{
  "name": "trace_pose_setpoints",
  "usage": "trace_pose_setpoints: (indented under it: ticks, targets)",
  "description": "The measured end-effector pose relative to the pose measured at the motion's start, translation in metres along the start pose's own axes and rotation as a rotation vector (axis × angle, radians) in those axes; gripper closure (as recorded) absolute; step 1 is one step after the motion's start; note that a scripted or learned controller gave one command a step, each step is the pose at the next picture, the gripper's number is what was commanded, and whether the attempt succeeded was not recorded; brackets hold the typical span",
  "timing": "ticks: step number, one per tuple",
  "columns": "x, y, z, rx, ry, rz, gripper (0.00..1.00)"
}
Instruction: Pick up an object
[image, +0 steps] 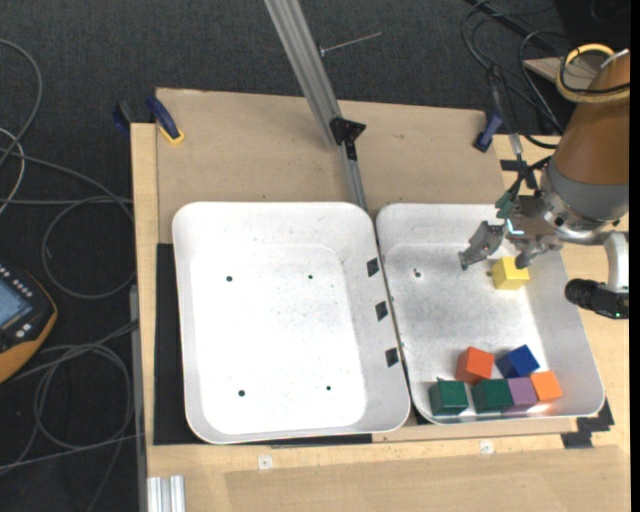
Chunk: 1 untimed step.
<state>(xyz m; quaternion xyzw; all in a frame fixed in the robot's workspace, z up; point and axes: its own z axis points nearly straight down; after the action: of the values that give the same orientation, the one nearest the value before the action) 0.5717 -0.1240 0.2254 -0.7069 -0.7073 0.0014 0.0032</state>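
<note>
Your bench (250, 120) sits on dark carpet with cables everywhere, two white bins on it. The left bin (200, 300) has nothing to grab; everything's in the right bin (440, 330). The gripper (497, 245) hangs near that bin's 1 o'clock corner, fingers spread apart, nothing between them. The yellow block (510, 272) sits just at its 5 o'clock, likely the target since it's alone. The rest huddle at the bin's 5 o'clock corner: orange cube (477, 363), blue cube (520, 360), green ones (470, 397).
</note>
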Motion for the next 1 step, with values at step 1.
trace_pose_setpoints:
  ticks: [1]
  targets:
    - [-0.0002,0.0006,-0.0024,-0.005,-0.001,0.000,0.00]
